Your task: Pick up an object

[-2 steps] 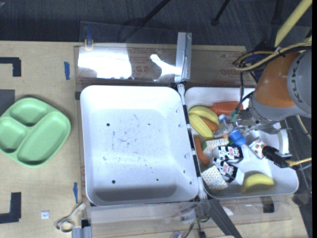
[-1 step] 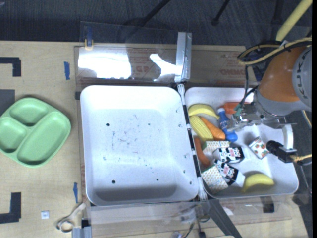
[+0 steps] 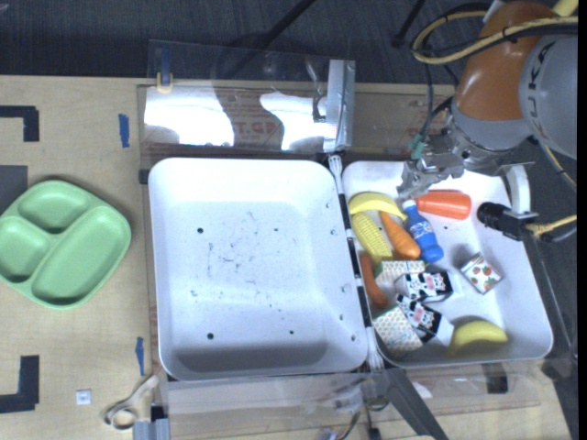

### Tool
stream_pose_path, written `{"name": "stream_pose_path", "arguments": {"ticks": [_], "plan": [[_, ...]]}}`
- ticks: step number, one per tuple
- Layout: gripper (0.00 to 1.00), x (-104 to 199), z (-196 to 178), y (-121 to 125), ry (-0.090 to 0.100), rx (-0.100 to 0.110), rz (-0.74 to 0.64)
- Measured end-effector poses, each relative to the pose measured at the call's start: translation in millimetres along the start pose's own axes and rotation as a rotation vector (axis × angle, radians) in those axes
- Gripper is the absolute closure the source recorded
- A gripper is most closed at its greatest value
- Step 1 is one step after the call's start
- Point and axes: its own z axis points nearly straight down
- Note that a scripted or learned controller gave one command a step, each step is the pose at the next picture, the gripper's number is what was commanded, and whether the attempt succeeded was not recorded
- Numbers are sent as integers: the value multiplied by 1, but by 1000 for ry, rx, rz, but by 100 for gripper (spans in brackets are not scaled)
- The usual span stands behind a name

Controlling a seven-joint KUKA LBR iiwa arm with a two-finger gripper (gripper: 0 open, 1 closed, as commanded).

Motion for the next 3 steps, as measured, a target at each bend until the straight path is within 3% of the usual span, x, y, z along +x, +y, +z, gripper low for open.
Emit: {"name": "stream_pose_path", "arguments": {"ticks": [1,2,3], "plan": [[100,-75,-1,-101,-1,0,-68],[100,-71,77,-50,-1,0,-56],[0,-71,77,-50,-1,-1,-56]]}}
